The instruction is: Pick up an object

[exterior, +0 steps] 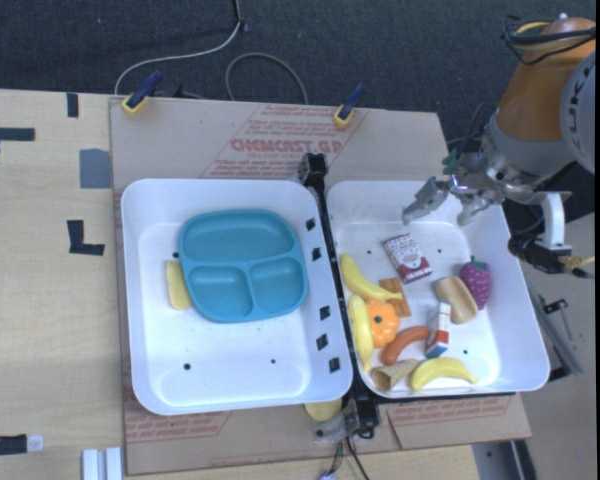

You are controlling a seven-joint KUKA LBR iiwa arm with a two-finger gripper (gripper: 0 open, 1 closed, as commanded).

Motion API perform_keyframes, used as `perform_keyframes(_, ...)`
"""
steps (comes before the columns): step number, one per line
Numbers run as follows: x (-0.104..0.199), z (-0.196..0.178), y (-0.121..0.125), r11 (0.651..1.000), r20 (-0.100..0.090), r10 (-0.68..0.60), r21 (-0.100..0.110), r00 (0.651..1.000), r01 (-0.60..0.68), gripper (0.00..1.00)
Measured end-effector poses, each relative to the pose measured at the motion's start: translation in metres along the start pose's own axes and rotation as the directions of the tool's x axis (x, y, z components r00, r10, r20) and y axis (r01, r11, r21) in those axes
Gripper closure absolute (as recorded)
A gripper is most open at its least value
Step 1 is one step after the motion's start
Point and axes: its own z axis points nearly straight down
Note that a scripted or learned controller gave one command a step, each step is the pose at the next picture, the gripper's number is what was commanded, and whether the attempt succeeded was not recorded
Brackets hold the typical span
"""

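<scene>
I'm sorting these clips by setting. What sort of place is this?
Probably a robot-grasping test bench in a lab: two white bins clamped to a cardboard sheet, toy food such as a banana in the right one, and a gripper above it.

A divided tray (245, 265) lies in the left bin (150, 368); toy foods (410, 308) crowd the right bin (520, 353) beside it.

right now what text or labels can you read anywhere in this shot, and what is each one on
"CHEMCAST GP": red print on the brown cardboard sheet under the two bins, at its far edge; it looks like that, the letters are faint.
More red print on the same sheet at the near edge, below the bins: too blurred to read.
Small red and white packet in the right bin: has printing, too small to read.
</scene>
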Motion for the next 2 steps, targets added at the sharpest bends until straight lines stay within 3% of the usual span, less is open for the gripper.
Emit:
perform_keyframes(1,0.028,0.124,-0.014,1.0,0.004,0.0,-0.003,1.0,0.0,0.0)
perform_keyframes(2,0.033,0.127,-0.061,0.999,0.015,0.003,-0.034,1.0,-0.003,0.0)
